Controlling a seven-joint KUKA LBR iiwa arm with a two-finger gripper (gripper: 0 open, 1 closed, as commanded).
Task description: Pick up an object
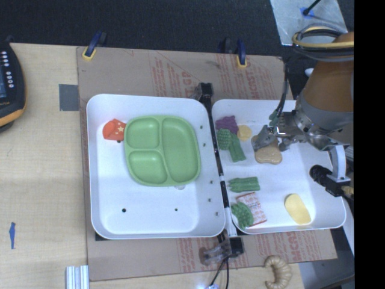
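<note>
My gripper [269,138] hangs low over the right bin [325,188], in its upper middle. Its dark fingers sit right above a tan cookie-shaped piece [269,156]. Near the bin's left wall lie a purple grape bunch [227,123], a small yellow piece [244,132], a green pickle-like piece [231,145], a flat green piece [243,184] and a green piece on a red-and-white packet [246,212]. A yellow lemon-like object [297,208] rests at the lower right. Nothing shows between the fingers.
The left bin [108,209] holds a green divided plate [162,149] and a small red object [113,129] beside it. Blue and yellow clamps pin the cardboard at the back. A tan curled object [279,272] lies outside the bins at the front. A controller [9,89] sits far left.
</note>
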